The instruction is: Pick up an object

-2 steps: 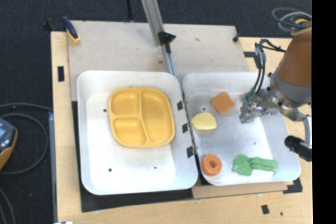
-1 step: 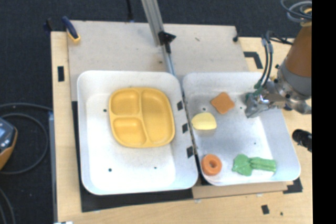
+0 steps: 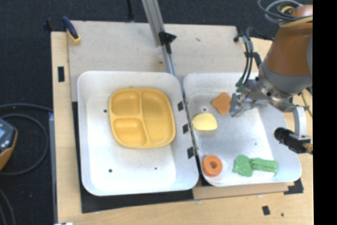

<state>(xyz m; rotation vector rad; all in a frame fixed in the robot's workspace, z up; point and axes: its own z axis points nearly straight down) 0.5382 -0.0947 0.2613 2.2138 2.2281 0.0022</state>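
Observation:
The right bin holds an orange wedge-shaped piece, a pale yellow lump, an orange ring and a green toy. My gripper hangs low in this bin, right beside the orange wedge on its right side. The fingers point down and left toward the wedge. Nothing is visibly held between them.
The left bin carries a yellow divided plate. A metal pole rises from the back of the bench between the bins. Cables hang at the arm's wrist.

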